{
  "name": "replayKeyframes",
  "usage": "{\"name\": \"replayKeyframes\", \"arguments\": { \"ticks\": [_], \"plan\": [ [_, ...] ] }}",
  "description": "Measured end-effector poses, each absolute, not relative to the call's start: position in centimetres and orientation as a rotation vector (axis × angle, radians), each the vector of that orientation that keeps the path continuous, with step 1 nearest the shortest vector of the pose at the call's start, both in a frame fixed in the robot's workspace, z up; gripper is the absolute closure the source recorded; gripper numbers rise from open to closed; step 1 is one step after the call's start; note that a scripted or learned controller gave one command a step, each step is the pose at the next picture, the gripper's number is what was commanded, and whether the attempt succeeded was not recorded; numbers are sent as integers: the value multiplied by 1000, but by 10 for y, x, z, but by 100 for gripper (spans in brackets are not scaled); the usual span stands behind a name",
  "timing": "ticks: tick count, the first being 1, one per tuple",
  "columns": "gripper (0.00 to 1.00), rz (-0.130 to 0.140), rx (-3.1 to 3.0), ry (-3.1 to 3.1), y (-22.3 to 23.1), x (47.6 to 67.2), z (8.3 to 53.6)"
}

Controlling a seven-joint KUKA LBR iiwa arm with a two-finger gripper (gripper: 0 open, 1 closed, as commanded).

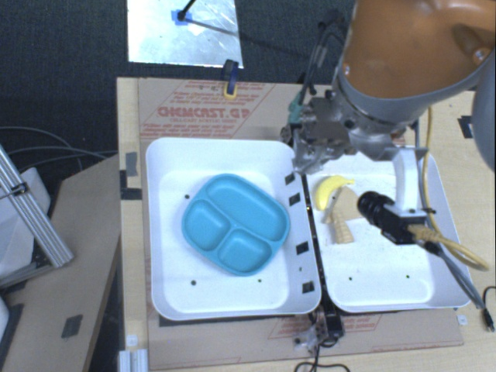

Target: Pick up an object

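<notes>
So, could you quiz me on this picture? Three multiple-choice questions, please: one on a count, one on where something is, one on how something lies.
1. How many hollows does the blue plate have?
A two
B three
C five

2. Where is the banana?
A in the right bin
B on the blue plate
C on the floor

3. How does the blue plate lie?
A standing on its edge
B flipped over, underside up
C flat, hollows facing up

Answers:
1 B: one large hollow and two smaller ones can be counted.
2 A: the yellow fruit rests on that bin's white floor, near the divider.
3 C: the rims and insides of the hollows are visible from above.
</notes>
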State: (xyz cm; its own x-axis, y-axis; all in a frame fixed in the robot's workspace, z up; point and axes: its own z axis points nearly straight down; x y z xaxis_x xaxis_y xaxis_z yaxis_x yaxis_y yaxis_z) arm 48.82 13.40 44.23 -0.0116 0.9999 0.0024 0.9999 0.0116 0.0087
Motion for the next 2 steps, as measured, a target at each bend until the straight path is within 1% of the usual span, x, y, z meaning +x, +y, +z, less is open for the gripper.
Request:
{"name": "replayKeyframes", "arguments": {
  "ticks": [1, 2],
  "plan": [
    [100, 15, 2199, 2235, 134, 489, 453],
    [100, -19, 2225, 2227, 145, 492, 278]
  ]
}}
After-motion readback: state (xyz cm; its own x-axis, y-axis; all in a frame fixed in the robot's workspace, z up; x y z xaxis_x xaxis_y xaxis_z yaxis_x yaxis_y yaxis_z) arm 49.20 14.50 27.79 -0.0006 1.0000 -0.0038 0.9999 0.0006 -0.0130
